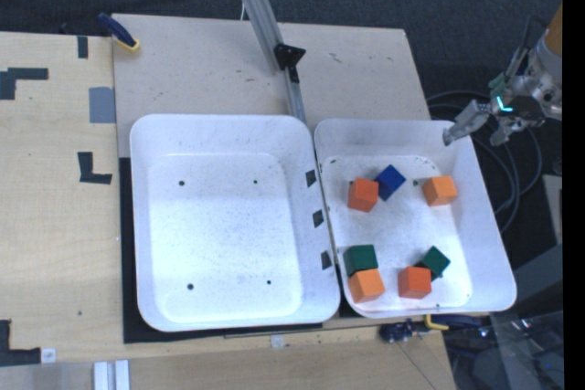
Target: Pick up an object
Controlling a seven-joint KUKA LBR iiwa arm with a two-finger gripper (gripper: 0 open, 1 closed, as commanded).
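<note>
Step in hand, as I read it: approach, nothing picked yet. Gripper (477,125) sits at the top right corner of the right bin (484,224), over its rim, with the two fingers spread apart and nothing between them.

Candidates all lie in the right bin:
- orange cube (440,190) near the right wall, closest to the gripper, standing apart from the rest
- blue cube (390,181) and another orange cube (363,195) touching or nearly touching, mid-bin
- green cube (362,258) with an orange cube (367,284) right against it, at the front left
- orange cube (414,281) with a small green cube (435,261) just beside it, at the front

Left bin (219,233) holds no blocks.

Next move, my call: go for the lone orange cube by the right wall. It has free space on its sides, so the fingers can straddle it without nudging a neighbour. Needs a short traverse inward from the rim, yaw aligned to the cube's faces, descent with fingers kept wide, then closure. Risk: the bin wall is near, so the outer finger may clip it.
</note>
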